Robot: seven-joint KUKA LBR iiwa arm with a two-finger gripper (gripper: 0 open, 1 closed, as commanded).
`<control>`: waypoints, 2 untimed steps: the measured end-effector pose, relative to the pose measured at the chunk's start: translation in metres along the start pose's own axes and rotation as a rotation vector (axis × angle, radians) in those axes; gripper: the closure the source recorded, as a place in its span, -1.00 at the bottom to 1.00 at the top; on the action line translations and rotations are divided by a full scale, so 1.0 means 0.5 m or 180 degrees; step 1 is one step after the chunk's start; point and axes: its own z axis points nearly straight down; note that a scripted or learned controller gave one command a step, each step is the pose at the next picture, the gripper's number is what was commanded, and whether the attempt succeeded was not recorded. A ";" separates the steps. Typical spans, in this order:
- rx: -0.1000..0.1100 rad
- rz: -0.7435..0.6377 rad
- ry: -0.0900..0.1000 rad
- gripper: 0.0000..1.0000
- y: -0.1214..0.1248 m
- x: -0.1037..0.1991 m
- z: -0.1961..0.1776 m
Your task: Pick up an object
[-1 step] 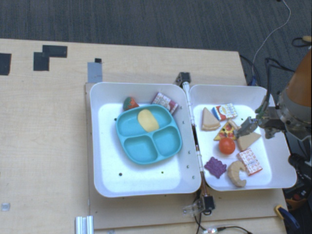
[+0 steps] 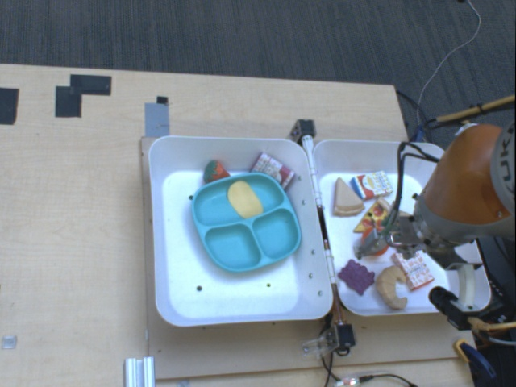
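Note:
My gripper (image 2: 376,246) is low in the right bin (image 2: 326,216), reaching in from the right under the arm's orange band. It sits just below a red, yellow and orange toy (image 2: 371,217) and above a purple piece (image 2: 355,276). A tan bread-like piece (image 2: 393,287) and a small red-and-white carton (image 2: 416,269) lie right beside it. Farther up are a sandwich wedge (image 2: 347,197) and another small carton (image 2: 374,184). The arm hides part of the bin's right side.
The left bin (image 2: 173,289) holds a blue divided plate (image 2: 222,212) with a yellow piece (image 2: 244,198) in its top section. A red-green toy (image 2: 215,170) and a small box (image 2: 271,168) lie behind the plate. Cables run at the bench's right and front edges.

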 end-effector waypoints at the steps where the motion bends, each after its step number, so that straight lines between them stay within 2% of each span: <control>1: -0.0018 0.0002 -0.0002 -1.00 0.004 0.001 0.107; 2: -0.0041 -0.0001 -0.0006 1.00 0.009 0.001 0.083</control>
